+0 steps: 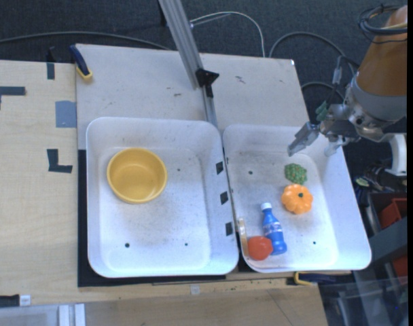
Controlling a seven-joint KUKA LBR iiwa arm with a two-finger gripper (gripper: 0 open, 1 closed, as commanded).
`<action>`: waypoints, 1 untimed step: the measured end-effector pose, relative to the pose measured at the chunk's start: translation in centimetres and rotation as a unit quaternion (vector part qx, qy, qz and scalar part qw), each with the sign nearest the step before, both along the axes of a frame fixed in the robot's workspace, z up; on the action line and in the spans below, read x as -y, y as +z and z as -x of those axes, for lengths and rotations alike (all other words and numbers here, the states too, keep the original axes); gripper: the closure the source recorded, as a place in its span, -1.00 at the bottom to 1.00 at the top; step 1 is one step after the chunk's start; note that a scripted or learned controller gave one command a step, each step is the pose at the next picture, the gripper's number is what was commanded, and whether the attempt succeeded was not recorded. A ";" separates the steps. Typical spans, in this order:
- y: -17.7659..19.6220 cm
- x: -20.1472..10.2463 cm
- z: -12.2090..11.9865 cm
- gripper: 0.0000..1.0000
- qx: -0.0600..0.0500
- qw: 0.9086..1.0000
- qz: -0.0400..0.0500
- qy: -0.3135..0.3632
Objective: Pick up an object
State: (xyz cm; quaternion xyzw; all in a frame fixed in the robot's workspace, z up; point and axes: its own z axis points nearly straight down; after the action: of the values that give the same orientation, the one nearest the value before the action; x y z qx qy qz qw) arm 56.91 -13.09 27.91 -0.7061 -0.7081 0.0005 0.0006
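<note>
Two shallow white bins are set side by side on the table (145,80). In the left white bin (98,250), a round yellow plastic bowl (136,175) is seen, placed toward the left side and sitting upright with its open mouth facing up.

In the right white bin (342,250), four small things are found. A small bumpy green toy, like a bit of broccoli (295,174), is placed near the far right part of the bin. Just below it, almost touching, a round orange toy pumpkin with a tiny green stem (297,199) is seen. Nearer the front, a little blue plastic bottle with a white cap (272,229) is laid down on its side, with its cap pointing toward the far end. A round red ball-like toy (259,248) is placed right against the bottle's lower end, by the bin's front left corner.

The grey arm with the orange band (383,66) is reached in from the right. The tool (313,141) is held above the far right edge of the right bin, just above the green toy and apart from it. Its two grey fingers (301,141) are spread apart, and nothing is held between them.
</note>
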 end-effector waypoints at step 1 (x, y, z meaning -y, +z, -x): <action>0.0 0.0 0.0 -1.00 0.000 1.000 0.000 0.000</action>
State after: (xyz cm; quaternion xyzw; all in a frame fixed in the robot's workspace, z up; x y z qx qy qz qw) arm 56.91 -13.11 27.91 -0.7062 -0.7080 0.0005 0.0005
